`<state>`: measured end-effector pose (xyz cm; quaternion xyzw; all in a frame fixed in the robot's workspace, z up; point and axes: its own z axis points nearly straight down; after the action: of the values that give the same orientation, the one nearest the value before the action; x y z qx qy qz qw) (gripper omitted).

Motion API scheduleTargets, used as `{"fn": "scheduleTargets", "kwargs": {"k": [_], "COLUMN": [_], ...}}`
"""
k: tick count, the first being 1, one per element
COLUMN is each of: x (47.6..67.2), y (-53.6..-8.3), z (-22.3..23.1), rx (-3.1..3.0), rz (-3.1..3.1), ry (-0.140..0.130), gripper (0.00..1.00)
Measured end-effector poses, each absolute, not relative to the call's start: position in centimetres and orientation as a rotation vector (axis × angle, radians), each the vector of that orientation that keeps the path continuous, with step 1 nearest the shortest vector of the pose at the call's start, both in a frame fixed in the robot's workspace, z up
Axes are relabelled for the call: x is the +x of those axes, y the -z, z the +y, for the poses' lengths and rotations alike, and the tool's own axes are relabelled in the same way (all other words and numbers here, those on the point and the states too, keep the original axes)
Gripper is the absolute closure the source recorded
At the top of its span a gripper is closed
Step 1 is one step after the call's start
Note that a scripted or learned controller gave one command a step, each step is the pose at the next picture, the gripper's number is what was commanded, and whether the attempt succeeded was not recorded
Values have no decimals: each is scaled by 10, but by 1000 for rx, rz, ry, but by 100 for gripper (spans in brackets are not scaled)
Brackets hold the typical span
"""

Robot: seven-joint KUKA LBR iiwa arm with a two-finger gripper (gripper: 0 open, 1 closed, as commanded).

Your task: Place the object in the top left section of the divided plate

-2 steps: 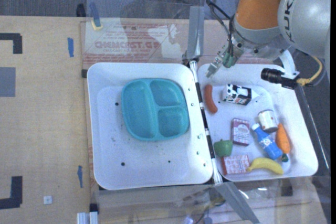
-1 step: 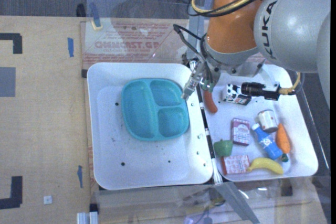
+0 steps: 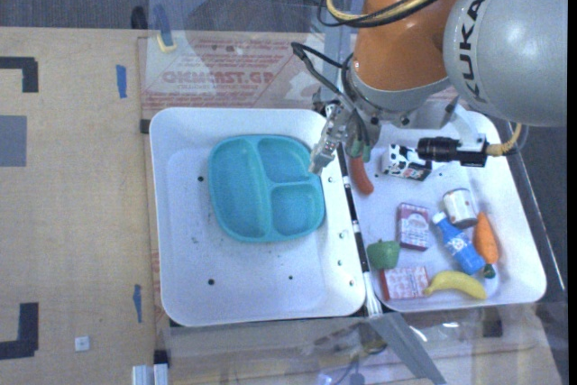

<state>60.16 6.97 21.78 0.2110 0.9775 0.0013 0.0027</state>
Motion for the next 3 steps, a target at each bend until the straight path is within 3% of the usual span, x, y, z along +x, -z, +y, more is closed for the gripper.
{"fn": "scheduleTargets", "kwargs": {"k": [1, 2, 3], "x": [527, 586, 589], "y": [-198, -215, -215], "z": [14, 84, 116], "rx": [805, 661, 510], "rz": [3035, 3067, 3093], "ry": [-2, -4, -5], "gripper": [100, 100, 100]}}
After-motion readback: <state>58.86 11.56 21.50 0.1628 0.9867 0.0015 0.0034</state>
